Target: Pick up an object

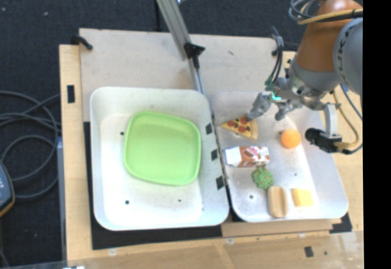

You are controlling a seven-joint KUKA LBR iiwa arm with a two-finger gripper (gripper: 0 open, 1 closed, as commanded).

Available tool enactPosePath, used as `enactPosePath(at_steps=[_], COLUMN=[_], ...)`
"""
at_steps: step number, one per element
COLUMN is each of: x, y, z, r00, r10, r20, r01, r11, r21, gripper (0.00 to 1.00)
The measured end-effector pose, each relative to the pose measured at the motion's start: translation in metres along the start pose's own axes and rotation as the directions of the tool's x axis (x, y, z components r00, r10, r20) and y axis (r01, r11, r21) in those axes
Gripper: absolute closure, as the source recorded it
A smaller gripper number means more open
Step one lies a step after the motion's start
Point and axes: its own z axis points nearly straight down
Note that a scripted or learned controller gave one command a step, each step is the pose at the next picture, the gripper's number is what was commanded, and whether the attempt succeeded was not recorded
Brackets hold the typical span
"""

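My gripper [272, 107] hangs over the far part of the right bin [324, 167], its two fingers spread open with nothing between them. Just below and left of it lies a pizza slice [240, 128]. An orange ball [291, 138] sits to the lower right of the fingers. Nearer the front lie a red and white carton [247, 156], a green broccoli piece [263, 178], a hot-dog bun [277, 201] and a yellow cheese block [302, 197].
The left bin [104, 139] holds a green square plate [162, 147]. A metal pole [171, 11] slants from the top down to the gap between the bins. Cables lie on the dark floor at left.
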Motion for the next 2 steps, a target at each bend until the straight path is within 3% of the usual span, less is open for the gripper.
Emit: enactPosePath(at_steps=[1,2], x=[0.0,-0.002], y=[0.0,-0.001], z=[0.0,0.042], r00=[1.0,1.0], r10=[0.0,0.0], r20=[0.0,0.0], r01=[0.0,0.0], r11=[1.0,1.0], r21=[0.0,0.004], gripper=[0.0,0.0])
